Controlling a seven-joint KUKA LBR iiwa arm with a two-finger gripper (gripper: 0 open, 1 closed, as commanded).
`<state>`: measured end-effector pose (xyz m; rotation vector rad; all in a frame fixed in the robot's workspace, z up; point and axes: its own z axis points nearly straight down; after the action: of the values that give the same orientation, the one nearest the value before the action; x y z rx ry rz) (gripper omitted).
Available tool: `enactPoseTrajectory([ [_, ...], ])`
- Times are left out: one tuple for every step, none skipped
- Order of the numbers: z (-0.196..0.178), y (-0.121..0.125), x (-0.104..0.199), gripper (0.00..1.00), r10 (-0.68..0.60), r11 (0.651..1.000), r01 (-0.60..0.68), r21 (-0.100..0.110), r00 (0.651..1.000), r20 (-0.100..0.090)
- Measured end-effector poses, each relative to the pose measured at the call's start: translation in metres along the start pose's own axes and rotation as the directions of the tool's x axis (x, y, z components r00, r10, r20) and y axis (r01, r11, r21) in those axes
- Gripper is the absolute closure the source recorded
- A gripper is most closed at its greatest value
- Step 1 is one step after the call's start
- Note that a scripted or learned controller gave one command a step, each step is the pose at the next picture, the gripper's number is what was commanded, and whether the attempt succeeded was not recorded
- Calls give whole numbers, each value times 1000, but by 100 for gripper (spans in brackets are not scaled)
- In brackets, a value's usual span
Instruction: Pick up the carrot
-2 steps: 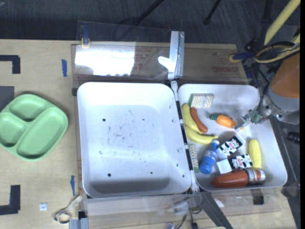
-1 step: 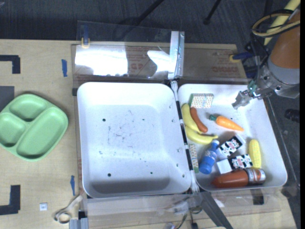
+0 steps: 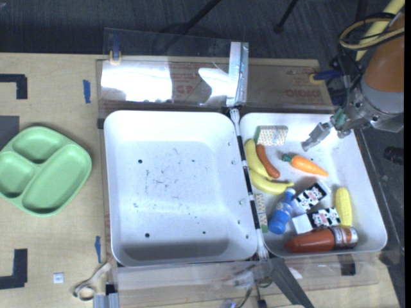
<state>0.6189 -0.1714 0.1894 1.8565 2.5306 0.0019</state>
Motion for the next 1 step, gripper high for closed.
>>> enactPoseTrajectory([
  [103,0,45,0,71,997,-71,-1,997,0],
])
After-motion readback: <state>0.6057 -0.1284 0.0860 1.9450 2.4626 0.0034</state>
